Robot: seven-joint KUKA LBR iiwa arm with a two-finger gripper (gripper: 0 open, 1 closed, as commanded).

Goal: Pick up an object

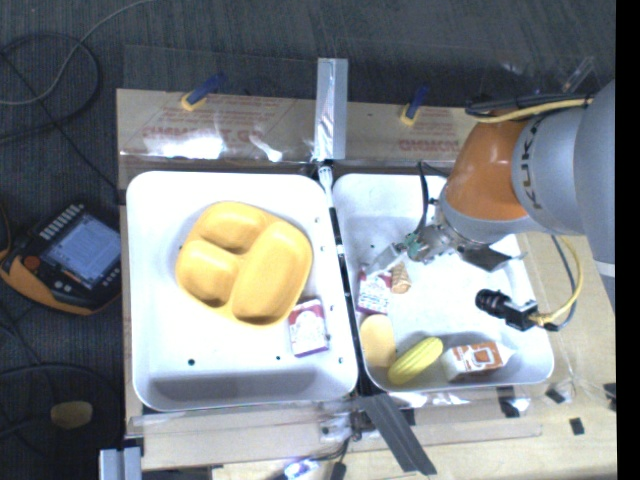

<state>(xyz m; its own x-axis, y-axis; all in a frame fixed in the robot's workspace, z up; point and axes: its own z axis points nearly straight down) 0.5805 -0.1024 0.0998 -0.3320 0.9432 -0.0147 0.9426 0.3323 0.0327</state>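
Observation:
My gripper (408,250) reaches down into the left part of the right bin (520,268), below the orange band of the arm (490,178). Its tip is right above a small white and pink packet (374,294) and a little brown item (400,280). Nothing is visibly lifted. Nearer the front of the same bin lie a pale yellow round piece (377,340), a yellow-green oblong fruit (415,359) and an orange and white carton (474,358).
The left bin (160,298) holds a large lumpy yellow object (243,260) and a small pink and white packet (308,328). A black cable plug (505,307) hangs over the right bin. A handheld controller (70,258) lies on the floor at left.

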